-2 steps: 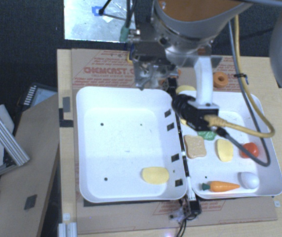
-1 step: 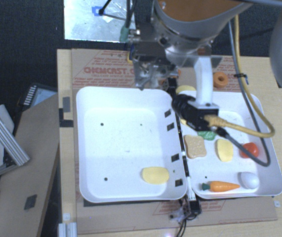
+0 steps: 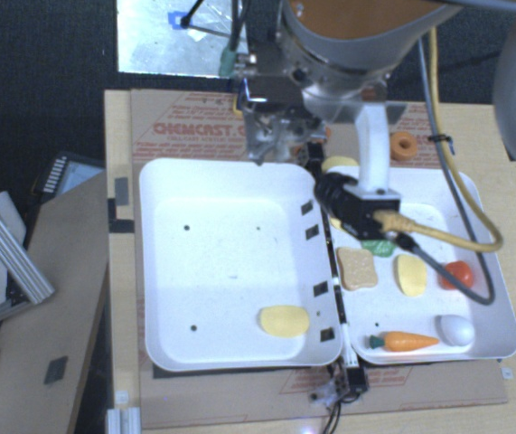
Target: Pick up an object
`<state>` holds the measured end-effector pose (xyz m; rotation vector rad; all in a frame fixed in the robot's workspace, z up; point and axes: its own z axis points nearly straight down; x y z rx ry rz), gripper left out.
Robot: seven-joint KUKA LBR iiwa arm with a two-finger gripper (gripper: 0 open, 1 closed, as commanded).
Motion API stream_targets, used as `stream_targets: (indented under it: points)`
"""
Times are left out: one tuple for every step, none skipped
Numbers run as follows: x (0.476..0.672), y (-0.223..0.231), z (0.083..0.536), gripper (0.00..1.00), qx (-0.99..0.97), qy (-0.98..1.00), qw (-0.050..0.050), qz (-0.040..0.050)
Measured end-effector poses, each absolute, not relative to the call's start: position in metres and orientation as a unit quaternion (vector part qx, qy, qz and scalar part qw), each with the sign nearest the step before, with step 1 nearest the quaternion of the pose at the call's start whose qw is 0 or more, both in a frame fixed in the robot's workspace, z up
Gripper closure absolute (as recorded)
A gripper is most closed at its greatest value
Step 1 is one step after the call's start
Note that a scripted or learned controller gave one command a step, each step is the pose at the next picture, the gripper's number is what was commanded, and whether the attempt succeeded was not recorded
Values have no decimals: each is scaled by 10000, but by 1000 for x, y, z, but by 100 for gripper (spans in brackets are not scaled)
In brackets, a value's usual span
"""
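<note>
The grey arm's two-finger gripper [image 3: 271,147] hangs above the left white bin's [image 3: 221,242] far rim, finger state untellable; approach step, next descending onto the flat pale-yellow piece [image 3: 284,321]

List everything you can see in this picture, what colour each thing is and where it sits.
bins: two, white, side by side on the bench
yellow oval piece: one, left bin, near front
bread slice: one, tan, right bin by the divider
yellow piece: one, right bin, middle
carrot: one, orange, right bin front
egg: one, white, beside carrot
red piece: one, right bin
doughnut: one, orange, behind right bin
arm: one, grey with orange band, above bins
</note>
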<state>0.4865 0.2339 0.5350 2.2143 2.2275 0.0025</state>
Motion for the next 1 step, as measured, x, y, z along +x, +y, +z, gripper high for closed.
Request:
stream_targets:
  points:
    - [486,234,535,100,7050,7092,4,8]
